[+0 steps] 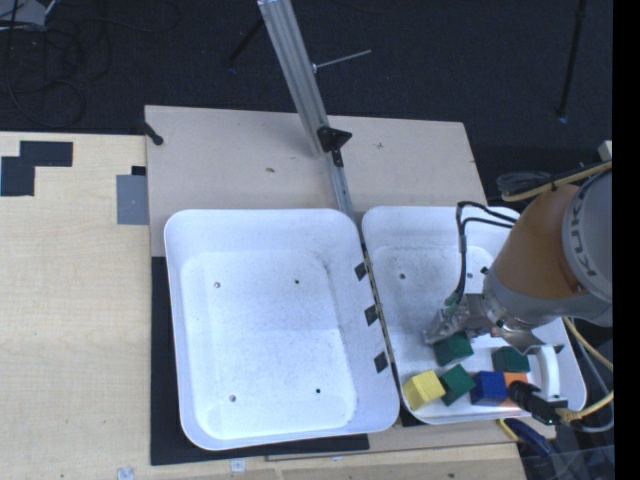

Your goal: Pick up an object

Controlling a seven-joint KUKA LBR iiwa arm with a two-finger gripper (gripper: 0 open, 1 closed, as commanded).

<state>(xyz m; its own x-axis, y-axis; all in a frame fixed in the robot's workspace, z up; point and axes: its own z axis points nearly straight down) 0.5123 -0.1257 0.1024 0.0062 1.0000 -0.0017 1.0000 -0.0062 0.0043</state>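
My gripper [448, 330] reaches down into the right bin [420, 258], low over its near half. Its tips are right at a dark green block [455, 348]. A second green block [459, 381], a yellow block [423, 389], a blue block [490, 386] and a small orange piece [516, 378] lie in a cluster by the bin's near wall. Another green block [512, 360] sits partly under the wrist. The arm's orange band [535, 253] hides the bin's right side.
The left bin [265, 328] lies beside the right one, with black clips [372, 314] along the shared wall. A slanted aluminium bar [300, 78] rises behind the bins. Black cables [470, 228] loop near the wrist.
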